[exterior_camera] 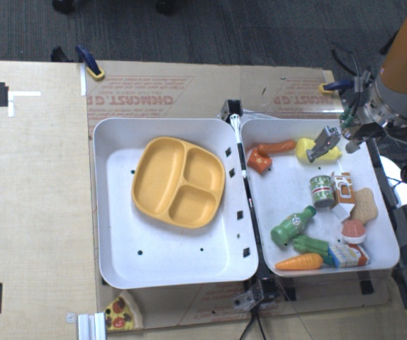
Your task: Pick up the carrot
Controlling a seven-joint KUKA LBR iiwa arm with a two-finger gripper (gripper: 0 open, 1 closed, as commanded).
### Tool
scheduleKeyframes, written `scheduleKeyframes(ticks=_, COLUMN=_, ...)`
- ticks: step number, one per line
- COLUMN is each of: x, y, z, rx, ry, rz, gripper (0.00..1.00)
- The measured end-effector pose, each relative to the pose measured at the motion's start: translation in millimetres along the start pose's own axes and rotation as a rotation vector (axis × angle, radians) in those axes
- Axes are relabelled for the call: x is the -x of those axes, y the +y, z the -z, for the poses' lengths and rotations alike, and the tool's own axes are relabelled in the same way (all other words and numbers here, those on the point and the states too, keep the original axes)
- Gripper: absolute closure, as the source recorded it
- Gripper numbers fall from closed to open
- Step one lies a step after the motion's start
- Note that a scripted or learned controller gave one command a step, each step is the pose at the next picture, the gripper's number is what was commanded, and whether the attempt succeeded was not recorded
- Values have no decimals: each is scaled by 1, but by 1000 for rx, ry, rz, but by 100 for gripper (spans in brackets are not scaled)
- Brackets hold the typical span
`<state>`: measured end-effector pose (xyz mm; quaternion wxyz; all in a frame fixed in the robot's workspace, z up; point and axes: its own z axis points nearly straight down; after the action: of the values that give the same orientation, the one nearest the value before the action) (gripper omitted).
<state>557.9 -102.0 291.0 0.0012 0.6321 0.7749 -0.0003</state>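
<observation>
The carrot [299,263], orange and tapered, lies along the front edge of the right bin [288,190] with its tip pointing left. My gripper [325,146] hangs over the far part of that bin, right beside a yellow lemon-like piece [305,149]. It is well away from the carrot, which sits toward the opposite, near edge. Nothing of the carrot is covered.
The right bin also holds a long orange-red piece [276,147], a red piece [259,161], a small can [322,190], a green bottle [292,227], a green vegetable [311,245], a bread slice [364,205] and small cartons [347,255]. The left bin [118,246] bears a yellow divided plate [179,182].
</observation>
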Motion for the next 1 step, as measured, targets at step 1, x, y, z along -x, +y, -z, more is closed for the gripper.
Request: scheduleKeyframes(ticks=1, x=-47, y=-72, z=-100, rx=-4, ry=2, rz=-110, gripper=0)
